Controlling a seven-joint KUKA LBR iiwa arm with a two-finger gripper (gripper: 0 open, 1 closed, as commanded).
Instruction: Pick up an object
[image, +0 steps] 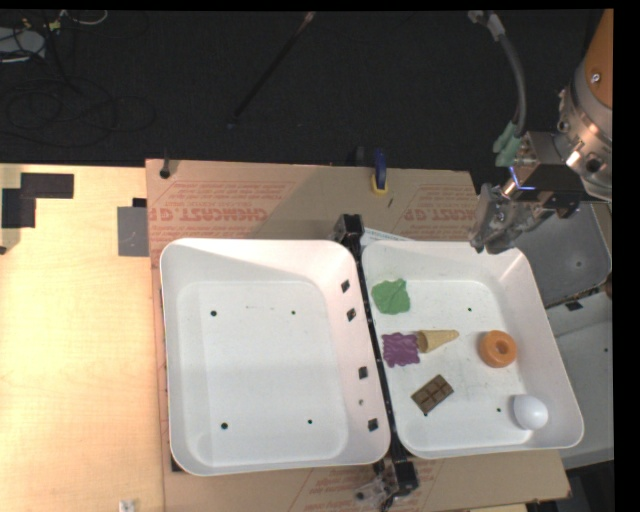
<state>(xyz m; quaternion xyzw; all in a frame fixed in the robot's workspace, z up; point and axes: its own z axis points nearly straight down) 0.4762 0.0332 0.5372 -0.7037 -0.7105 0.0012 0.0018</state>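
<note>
End effector (495, 228), finger state impossible to tell, hangs over the right bin's (540, 300) far corner; orange doughnut (497, 349) lies inside.

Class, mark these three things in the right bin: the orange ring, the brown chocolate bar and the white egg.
orange ring (497, 349): camera view, on its band beside the hole.
brown chocolate bar (432, 394): camera view, on the middle of its top face.
white egg (529, 411): camera view, on its rounded top.

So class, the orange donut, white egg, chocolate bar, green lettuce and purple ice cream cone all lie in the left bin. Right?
Not quite: the camera view shows the donut, egg, chocolate bar, lettuce and ice cream cone all in the right bin.
</note>
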